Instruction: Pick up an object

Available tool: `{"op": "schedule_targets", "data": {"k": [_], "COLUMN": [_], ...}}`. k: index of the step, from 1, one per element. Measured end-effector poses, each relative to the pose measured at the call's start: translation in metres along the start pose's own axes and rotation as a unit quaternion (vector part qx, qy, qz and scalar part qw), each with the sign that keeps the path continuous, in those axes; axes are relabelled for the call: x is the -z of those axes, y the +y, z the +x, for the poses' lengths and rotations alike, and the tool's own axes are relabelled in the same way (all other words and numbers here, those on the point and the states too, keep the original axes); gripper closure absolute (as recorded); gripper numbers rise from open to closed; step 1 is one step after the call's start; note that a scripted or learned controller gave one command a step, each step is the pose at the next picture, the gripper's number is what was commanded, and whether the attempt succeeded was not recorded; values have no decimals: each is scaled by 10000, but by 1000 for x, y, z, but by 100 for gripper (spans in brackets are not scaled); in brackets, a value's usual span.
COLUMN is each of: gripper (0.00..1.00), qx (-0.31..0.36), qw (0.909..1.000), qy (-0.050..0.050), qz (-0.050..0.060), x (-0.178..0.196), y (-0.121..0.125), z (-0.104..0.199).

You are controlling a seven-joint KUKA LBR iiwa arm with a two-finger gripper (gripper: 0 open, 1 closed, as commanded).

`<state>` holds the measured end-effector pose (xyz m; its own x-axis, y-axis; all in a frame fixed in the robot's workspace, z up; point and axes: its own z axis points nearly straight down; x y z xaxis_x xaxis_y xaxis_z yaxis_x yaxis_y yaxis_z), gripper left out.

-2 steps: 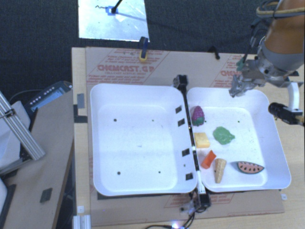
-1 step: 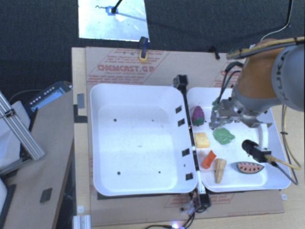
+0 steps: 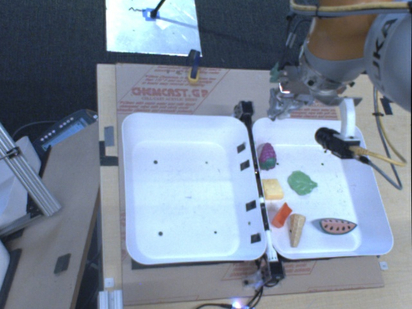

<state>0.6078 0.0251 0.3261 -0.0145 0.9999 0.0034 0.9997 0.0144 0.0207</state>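
Two white bins sit side by side on the bench: the left bin [image 3: 187, 185] and the right bin [image 3: 367, 198], joined along a black hinge strip [image 3: 254, 172]. Six small toys lie in the right bin, one of each kind. Taking the yellow block [image 3: 273, 189] as the landmark: a purple berry [image 3: 266, 155] lies just above it, a green leafy piece [image 3: 301, 183] lies near it to the right, an orange wedge [image 3: 281, 215] lies just below it, a tan cone [image 3: 296, 229] lies below and to the right, beside the wedge, and a watermelon slice [image 3: 334, 226] lies farther right and lower, apart from the rest.

One gripper [image 3: 283, 105] hangs over the bin's far rim, well above the block and beyond the berry, touching none of the toys. Whether its jaws stand open or closed cannot be told from this angle, and nothing is seen between them.

One arm reaches in from the upper right, its orange band [image 3: 351, 8] above the grey wrist [image 3: 325, 76], which tilts down and leftward toward the rim.
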Motion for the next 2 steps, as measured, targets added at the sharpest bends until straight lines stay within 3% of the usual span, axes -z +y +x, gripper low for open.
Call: {"op": "schedule_targets", "data": {"k": [1, 2], "gripper": [100, 100], "qx": [-37, -44], "qw": [10000, 10000], "qy": [-18, -14], "qz": [59, 81], "x": [9, 35], "y": [60, 62], "z": [14, 20]}}
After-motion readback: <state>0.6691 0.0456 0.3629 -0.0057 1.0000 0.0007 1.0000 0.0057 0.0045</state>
